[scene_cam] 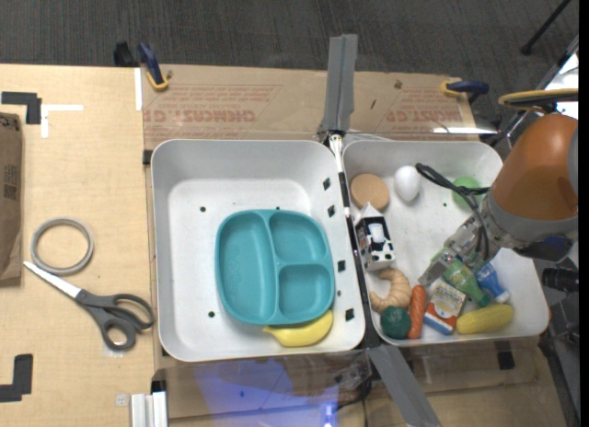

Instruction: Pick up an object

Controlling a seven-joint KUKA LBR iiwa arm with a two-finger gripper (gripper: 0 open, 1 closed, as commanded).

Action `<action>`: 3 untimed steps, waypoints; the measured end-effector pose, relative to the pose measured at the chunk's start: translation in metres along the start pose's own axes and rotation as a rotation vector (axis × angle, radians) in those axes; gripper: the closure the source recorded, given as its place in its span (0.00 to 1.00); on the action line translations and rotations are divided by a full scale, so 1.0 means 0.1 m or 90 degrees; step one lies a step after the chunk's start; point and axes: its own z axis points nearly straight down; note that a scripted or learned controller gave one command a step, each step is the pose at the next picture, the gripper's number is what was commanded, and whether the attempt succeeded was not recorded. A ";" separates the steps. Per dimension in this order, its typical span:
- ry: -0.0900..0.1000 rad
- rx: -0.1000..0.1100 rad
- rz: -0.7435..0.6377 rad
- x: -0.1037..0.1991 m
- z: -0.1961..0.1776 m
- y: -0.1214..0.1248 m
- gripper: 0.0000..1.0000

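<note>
Several light toys crowd the right bin (515, 328), where the gripper (453, 264), its opening impossible to judge, nears a slippery green packet (463, 280) best pinched edgewise.

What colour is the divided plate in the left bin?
Teal, or turquoise blue; the divided plate shows plainly in the camera view.

**Plastic, wood, card and steel**

Smooth white plastic bins (175, 232); a teal tray (274, 267) of matt plastic. Bench (74, 351) of pale wood, brown cardboard (239, 108) behind. Scissors (92, 301) with bright metal blades, grey plastic handles. The arm's orange band (541, 172) looks glossy.
</note>
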 end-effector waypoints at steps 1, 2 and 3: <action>0.001 0.000 0.009 0.61 0.00 -0.04 0.00; -0.001 0.000 -0.020 0.22 -0.83 -0.24 0.00; -0.001 0.000 -0.036 -0.44 0.00 -0.14 0.00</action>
